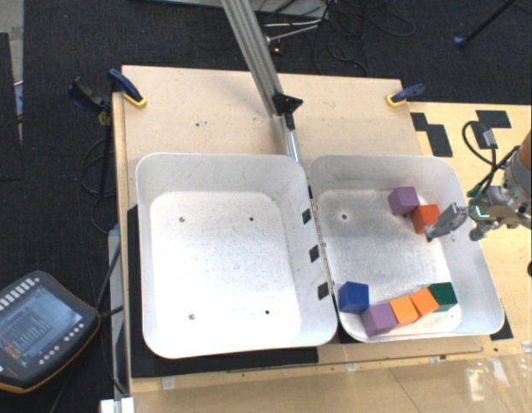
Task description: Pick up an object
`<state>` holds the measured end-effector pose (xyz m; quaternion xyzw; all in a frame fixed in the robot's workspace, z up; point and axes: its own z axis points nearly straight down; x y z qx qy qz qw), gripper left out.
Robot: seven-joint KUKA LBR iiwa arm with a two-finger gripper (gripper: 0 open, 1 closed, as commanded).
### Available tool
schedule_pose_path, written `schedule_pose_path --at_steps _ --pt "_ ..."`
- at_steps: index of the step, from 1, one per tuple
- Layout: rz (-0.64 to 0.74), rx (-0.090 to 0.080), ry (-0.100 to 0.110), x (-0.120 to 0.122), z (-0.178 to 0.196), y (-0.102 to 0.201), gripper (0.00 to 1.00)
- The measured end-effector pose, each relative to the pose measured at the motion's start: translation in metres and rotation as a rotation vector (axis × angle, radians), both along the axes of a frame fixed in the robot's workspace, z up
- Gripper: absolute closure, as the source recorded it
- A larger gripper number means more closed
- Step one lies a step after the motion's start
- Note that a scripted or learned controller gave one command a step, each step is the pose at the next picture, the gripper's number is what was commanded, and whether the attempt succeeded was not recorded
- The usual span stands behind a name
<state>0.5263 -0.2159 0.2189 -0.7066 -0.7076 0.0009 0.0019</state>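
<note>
A wooden bench [249, 110] is seen from above at a slant, carrying two shallow white bins side by side. The left bin [163, 179] has a speckled floor. The right bin [369, 170] holds six small blocks.

In the upper right part of the right bin, a purple block [404, 200] sits touching an orange block [424, 218] just below and to its right. Along the bin's lower edge, four blocks lie in a slanted row that rises toward the right: a blue block [353, 297] at the left end, then a second purple block [378, 318], a second orange block [405, 308], and a green block [442, 296] at the right end. The last three touch one another; the blue one sits just beside the purple one.

The robot arm [507, 200] comes in from the right edge of the view, over the right bin's right rim. Its end effector [445, 222] points left, with its tip just beside the upper orange block, right up against that block's right side. Whether it is released or clenched cannot be told at this size, and no block can be seen between its parts.

A slanted metal pole [253, 46] runs from the top of the view down to the gap between the bins. Blue and yellow clamps [128, 89] grip the bench's far corners. A handheld control pendant [34, 325] lies on the dark floor at lower left.
</note>
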Motion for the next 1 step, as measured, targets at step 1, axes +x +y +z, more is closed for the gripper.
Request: schedule_pose_path --at_steps 1 --pt "0.0 -0.001 -0.004 0.0009 0.0021 0.0 0.0"
